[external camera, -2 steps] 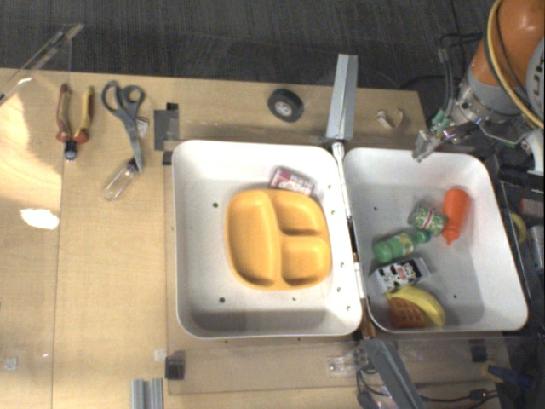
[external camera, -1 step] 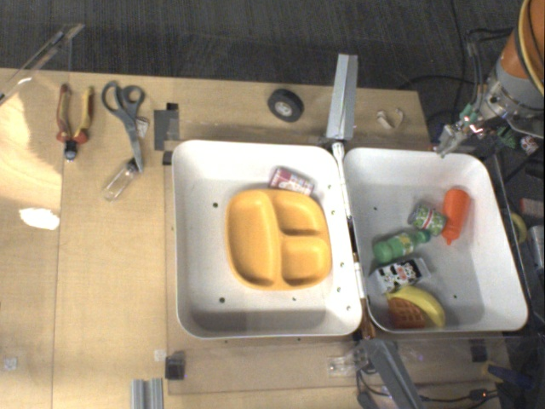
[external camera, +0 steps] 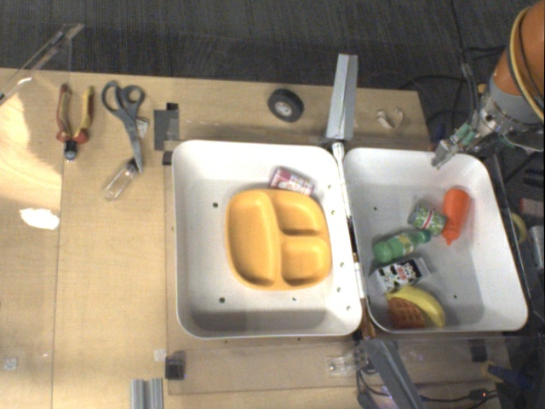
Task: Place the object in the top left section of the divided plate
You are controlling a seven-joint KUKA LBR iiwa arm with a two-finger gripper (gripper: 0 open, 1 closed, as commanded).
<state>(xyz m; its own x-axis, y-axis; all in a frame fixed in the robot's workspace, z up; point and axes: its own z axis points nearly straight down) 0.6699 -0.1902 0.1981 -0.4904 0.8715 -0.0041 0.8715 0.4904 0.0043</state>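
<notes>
The yellow plate (external camera: 278, 237) sat in the left bin (external camera: 197, 228), with a small packet (external camera: 292, 179) just behind its far edge. Right of the plate, the right bin (external camera: 502, 288) held a carrot (external camera: 456, 212), can (external camera: 427, 220), green bottle (external camera: 400, 245), carton (external camera: 400, 273) and banana (external camera: 419, 306). The claw (external camera: 450, 146) hung over that bin's far rim (whether open or closed, I cannot tell).

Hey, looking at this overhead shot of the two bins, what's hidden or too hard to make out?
- Gripper: small and blurred in the camera view above the right bin; finger state unreadable.
- Small packet: partly hidden behind the yellow divided plate; print too small to read.
- Arm: cut off by the picture's right edge.
- Black-and-white carton: label too small to read.
</notes>
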